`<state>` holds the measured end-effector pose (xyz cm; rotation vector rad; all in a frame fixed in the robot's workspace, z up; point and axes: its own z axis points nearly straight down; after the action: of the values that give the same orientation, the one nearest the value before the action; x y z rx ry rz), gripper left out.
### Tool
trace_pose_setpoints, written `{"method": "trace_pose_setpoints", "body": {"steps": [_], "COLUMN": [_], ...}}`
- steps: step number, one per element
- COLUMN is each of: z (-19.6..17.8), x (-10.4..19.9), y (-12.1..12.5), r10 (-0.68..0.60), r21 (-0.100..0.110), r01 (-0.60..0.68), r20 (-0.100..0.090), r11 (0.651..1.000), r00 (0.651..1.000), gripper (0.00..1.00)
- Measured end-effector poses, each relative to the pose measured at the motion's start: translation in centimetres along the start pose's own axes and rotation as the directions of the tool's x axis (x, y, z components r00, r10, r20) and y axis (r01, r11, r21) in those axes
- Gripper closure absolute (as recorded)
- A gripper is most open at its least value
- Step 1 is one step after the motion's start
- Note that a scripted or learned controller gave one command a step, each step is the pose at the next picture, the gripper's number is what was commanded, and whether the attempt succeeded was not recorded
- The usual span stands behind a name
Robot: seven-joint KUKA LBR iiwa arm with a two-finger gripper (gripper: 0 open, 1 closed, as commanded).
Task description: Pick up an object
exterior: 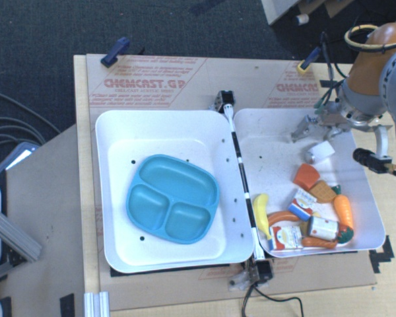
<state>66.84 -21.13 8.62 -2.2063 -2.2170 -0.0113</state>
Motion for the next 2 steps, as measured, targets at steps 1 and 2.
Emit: {"method": "trace_pose_setpoints", "body": {"steps": [1,2], "z": [0.06,0.06], "x": [0.29,0.25], "y": [-0.06,-0.07], "r10": [0.001,0.001], "r21": [-0.002,-0.001], "r01": [-0.001,-0.001], "r20": [0.006,0.006], "r11": [1.0,1.0], "r00": [1.0,1.0], "gripper": [0.0,0.0]}}
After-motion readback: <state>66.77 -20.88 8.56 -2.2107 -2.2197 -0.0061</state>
